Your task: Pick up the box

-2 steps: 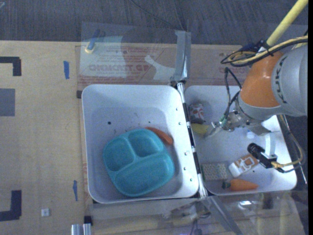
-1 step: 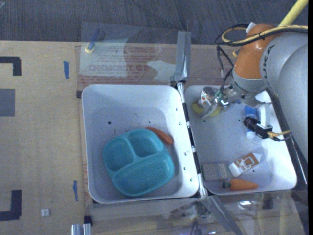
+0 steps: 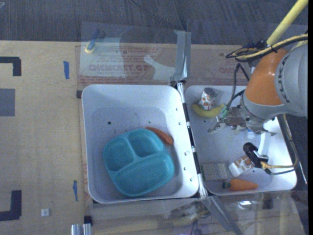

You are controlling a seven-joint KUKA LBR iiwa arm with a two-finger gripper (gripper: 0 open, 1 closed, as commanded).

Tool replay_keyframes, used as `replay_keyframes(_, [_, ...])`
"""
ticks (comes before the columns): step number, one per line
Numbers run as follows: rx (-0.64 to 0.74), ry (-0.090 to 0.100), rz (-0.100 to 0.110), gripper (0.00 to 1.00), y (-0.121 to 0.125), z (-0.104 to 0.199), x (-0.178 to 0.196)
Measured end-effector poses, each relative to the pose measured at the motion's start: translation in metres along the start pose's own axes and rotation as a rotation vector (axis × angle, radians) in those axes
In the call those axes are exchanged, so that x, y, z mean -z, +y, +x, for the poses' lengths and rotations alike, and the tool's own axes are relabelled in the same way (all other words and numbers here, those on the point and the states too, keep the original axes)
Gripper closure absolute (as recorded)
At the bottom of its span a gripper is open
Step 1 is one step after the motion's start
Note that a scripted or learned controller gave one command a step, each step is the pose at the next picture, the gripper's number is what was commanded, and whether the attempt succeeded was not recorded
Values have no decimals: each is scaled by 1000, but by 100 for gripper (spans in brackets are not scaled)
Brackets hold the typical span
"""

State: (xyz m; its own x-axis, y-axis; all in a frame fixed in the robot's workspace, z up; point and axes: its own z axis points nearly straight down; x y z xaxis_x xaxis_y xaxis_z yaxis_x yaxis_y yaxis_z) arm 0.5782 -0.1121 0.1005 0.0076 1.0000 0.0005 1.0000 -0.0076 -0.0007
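While my grey arm reaches in from the right, my gripper (image 3: 218, 122) hangs over the right-hand shallow white bin (image 3: 279, 179), just beside a yellow banana (image 3: 207, 111). I cannot tell whether the gripper is open or closed, and I see nothing gripped.

The small white box with an orange mark (image 3: 236, 168) lies near the front of that bin, apart from the gripper. It sits between a grey speckled flat pad (image 3: 214, 170) and the bin's right side, just above an orange carrot (image 3: 243, 184). A small white-and-orange cup (image 3: 209, 98) stands behind the banana.

The left-hand white bin (image 3: 93, 99) holds a teal divided plastic plate (image 3: 138, 161) touching another orange piece (image 3: 163, 135).
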Motion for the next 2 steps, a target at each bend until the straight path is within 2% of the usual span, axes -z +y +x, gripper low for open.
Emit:
replay_keyframes(1, [6,0,-10,0,-51,11,-11])
replay_keyframes(2, [229,-1,-4,0,-80,32,87])
